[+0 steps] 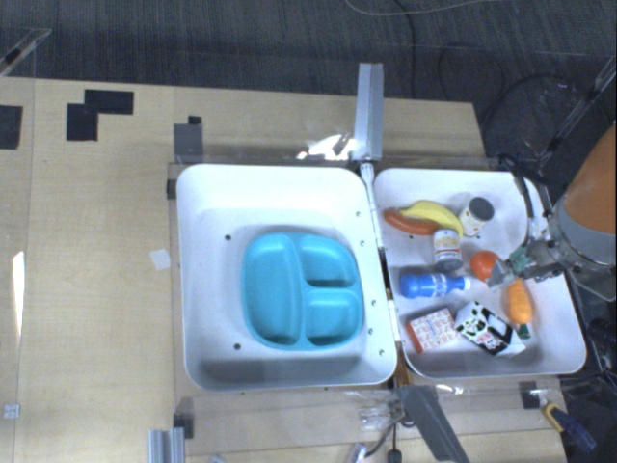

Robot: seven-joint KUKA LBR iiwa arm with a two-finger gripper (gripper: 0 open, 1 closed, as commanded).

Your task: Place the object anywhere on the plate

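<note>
High slanted view over both bins (193, 258)

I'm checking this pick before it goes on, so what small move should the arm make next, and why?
Probably a short descent onto one item. The gripper sits over the right bin, beside the orange carrot and a red-orange piece, with nothing visibly between its fingers. The blue plate in the left bin has nothing on it yet.
</note>
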